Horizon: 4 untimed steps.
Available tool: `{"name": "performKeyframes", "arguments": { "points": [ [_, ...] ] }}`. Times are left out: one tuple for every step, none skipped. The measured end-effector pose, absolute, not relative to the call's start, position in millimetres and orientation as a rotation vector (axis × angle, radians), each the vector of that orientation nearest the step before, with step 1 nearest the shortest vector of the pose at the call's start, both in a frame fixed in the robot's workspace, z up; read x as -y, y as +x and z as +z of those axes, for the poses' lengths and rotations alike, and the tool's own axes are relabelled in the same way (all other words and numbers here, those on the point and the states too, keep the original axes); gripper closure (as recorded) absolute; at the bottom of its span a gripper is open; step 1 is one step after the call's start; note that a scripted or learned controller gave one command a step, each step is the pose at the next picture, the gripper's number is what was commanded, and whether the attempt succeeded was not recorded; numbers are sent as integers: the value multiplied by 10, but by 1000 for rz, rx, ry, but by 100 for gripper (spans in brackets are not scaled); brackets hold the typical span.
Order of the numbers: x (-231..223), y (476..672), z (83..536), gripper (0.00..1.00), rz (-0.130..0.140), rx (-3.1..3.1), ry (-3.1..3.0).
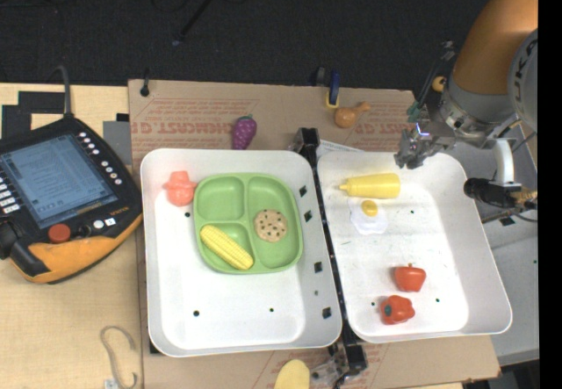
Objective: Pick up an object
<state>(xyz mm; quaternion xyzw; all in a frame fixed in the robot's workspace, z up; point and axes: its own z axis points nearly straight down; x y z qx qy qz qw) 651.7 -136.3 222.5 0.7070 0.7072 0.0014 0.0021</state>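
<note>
My gripper (411,153) hangs over the back edge of the right bin (457,291), a little right of and behind a yellow mustard bottle (371,186) lying on its side. Just in front of the bottle lies a small white piece with a yellow centre (368,216). Two red toy peppers (409,277) (397,309) sit near the bin's front. The left bin (228,317) holds a green divided plate (211,203) bearing a corn cob (226,247) and a cookie (270,225), with a pink toy (179,189) beside it.
Behind the bins on the cardboard lie a purple grape bunch (244,131) and an orange-brown toy (348,115). A teach pendant (61,194) rests at the left. A yellow object (292,374) lies at the front edge. A black divider (318,238) separates the bins.
</note>
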Motion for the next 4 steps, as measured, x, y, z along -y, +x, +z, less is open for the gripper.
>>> {"name": "performKeyframes", "arguments": {
  "points": [
    [1361,6520,2277,100,0,-2224,2219],
    [817,6389,2233,100,-1,-2227,2221],
    [295,6096,2338,100,-1,-2228,2222],
    [341,6109,2330,100,-2,-2225,2221]
  ]
}}
